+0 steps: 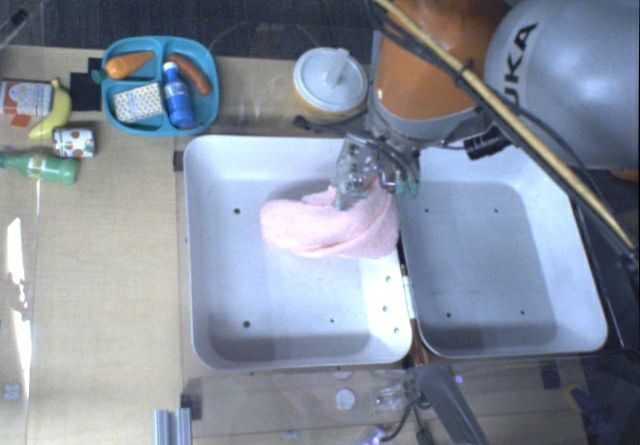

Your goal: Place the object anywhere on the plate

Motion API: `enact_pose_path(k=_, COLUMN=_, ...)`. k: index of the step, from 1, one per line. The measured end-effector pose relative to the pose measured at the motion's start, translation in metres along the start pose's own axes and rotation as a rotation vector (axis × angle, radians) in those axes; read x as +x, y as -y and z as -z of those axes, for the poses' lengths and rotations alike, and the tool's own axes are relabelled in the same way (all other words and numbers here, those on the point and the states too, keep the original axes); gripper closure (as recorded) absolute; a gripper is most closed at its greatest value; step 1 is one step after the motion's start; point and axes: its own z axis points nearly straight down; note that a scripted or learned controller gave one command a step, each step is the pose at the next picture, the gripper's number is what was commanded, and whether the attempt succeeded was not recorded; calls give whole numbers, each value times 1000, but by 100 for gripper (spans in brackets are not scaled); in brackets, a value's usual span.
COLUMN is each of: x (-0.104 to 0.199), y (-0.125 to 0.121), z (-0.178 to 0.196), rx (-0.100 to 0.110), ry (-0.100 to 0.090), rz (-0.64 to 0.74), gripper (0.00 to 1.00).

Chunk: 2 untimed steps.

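Observation:
A pale pink plate [320,225] lies in the left white bin [225,323], toward its right side, and looks soft-edged and blurred. My gripper [365,178] hangs from the orange-banded wrist [432,43] directly over the plate's upper right edge, close to or touching it. The wrist hides the gripper's tips. I cannot make out any separate object at the gripper or on the plate.
The right white bin [510,273] adjoins the left one. Behind the bins stand a white lidded cup [331,80] and a blue divided tray [160,85] of toy food. A banana [55,111], a small can [73,142] and a green bottle [40,166] lie on the bench at the left.

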Motion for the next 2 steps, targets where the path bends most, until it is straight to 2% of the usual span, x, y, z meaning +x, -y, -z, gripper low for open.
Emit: enact_pose_path(k=2, x=7, y=-95, z=-9, rx=-1, ry=2, rz=38, gripper=100)
